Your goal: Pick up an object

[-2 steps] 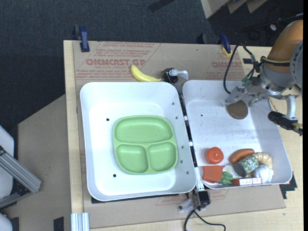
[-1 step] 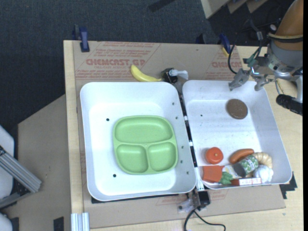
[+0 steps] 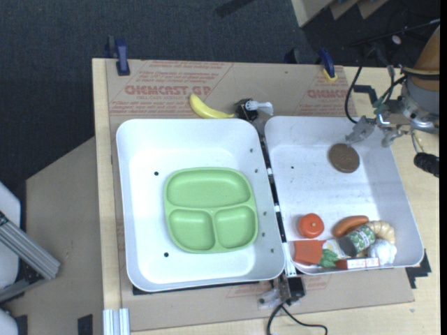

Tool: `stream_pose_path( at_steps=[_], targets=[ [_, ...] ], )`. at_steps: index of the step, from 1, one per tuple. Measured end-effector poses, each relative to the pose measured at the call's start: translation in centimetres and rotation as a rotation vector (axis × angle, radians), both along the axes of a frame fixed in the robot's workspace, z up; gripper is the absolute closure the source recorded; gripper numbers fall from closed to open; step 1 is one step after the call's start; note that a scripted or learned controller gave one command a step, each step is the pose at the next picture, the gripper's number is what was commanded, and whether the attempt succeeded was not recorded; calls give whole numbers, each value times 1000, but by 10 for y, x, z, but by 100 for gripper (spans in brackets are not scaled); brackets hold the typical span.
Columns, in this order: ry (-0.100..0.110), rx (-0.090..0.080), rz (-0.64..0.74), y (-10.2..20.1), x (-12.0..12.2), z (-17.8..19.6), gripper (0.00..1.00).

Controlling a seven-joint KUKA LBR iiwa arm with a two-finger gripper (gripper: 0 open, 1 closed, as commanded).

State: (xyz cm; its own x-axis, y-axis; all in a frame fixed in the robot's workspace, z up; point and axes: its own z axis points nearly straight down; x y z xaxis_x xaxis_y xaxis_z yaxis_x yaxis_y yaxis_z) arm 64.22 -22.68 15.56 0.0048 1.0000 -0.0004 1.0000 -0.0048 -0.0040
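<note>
Two white bins sit side by side on a brown board clamped to the bench. The left bin (image 3: 140, 208) holds a green tray (image 3: 209, 209) with three compartments: one long one on the far side and two smaller ones on the near side. The tray lies flat near the middle of the bin, with nothing in its compartments.

The right bin (image 3: 293, 166) holds several things. A brown disc (image 3: 344, 158) lies alone in the far part, well apart from the rest. The others crowd the near edge: a tomato (image 3: 311, 225) just beside the left wall, an orange block (image 3: 307, 250) nearer still, touching a small green piece (image 3: 328, 258). To the right of these lie a sausage (image 3: 350, 224), a green can (image 3: 358, 241) tilted on its side, a croissant (image 3: 383, 230) and a white lump (image 3: 383, 252) in the near right corner, all packed close or touching.

Behind the bins, on the board, a banana (image 3: 208, 109) lies just beyond the far rim of the left bin, and a small black-and-white thing (image 3: 251, 107) sits near the gap between the bins.

The gripper (image 3: 374, 130) hangs over the far right part of the right bin, just right of the brown disc and above it. Its fingers are spread apart, with nothing between them.
</note>
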Motion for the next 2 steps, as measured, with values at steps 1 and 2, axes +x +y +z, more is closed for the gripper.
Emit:
stream_pose_path(
  at_steps=[1,2],
  targets=[
    [-9,-1,7,18,26,5,0],
    [2,1,3,2,0,-43,0]
  ],
)
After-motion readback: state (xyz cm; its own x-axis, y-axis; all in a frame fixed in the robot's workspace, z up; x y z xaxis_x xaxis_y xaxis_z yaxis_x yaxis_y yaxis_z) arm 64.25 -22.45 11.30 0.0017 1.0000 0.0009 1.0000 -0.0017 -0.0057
